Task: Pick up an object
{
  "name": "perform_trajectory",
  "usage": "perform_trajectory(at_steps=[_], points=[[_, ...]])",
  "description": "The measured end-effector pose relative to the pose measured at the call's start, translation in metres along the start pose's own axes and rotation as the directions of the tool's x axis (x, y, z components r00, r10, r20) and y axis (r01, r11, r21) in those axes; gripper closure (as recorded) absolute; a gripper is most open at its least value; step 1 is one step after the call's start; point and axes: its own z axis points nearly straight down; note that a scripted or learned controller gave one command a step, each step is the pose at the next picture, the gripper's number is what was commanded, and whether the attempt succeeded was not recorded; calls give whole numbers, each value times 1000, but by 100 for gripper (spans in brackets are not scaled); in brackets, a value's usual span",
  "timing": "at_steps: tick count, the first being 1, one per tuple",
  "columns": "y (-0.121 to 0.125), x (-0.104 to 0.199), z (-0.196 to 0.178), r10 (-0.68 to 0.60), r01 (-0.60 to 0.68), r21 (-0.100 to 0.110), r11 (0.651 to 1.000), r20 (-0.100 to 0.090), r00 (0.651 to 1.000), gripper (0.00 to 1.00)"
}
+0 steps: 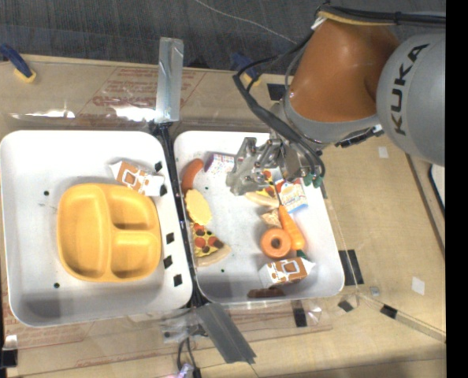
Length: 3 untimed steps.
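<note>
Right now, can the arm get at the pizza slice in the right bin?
Probably yes. The pizza slice lies uncovered by the bin's left wall, and the gripper hovers over the same bin's upper part.

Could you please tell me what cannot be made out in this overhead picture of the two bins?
- Gripper: whether it holds anything, blurred among the toy food in the right bin.
- Small carton in the left bin: partly hidden behind the yellow divided tray.
- Items beneath the wrist: covered by the arm.
</note>
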Motion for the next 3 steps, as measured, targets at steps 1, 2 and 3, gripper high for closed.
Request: perform_trajectory(at_steps=[1,2,3], points=[[-96,4,-40,-144,144,3,990,1,990,100],[-76,-93,-12,-145,145,-3,989,-4,989,100],[-1,-95,-5,6,-6,-2,1000,-3,1000,100]])
